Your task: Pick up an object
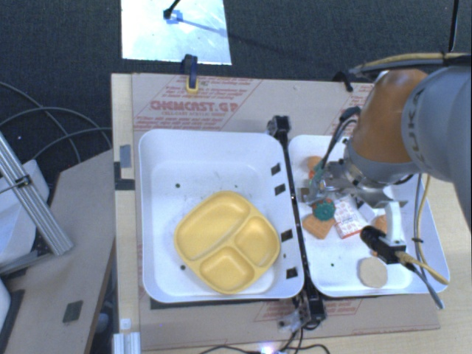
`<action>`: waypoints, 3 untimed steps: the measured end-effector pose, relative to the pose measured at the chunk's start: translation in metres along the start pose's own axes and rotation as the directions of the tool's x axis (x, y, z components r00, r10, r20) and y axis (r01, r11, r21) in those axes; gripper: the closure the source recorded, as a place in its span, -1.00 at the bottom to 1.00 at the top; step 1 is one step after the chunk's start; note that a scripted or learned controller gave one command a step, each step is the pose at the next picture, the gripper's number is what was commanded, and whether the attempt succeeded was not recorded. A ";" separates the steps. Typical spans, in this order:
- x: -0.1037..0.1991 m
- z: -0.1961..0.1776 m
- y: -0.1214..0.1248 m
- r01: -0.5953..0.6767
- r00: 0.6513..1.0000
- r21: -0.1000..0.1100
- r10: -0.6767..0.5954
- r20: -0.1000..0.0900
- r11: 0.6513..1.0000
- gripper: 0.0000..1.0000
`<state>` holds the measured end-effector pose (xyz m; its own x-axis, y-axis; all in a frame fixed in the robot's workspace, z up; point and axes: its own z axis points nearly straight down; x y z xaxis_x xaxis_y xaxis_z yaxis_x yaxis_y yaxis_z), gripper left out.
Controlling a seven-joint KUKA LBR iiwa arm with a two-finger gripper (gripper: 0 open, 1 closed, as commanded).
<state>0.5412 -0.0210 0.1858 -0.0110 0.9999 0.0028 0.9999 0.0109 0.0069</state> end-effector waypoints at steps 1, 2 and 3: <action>-0.077 0.078 -0.027 -0.017 1.000 0.014 0.017 0.006 1.000 1.00; -0.003 -0.002 0.033 0.000 1.000 -0.005 0.000 0.000 1.000 1.00; -0.008 -0.009 0.031 -0.002 1.000 0.003 0.002 0.003 1.000 1.00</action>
<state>0.5718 -0.0282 0.1953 -0.0089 1.0000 -0.0004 1.0000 0.0089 0.0043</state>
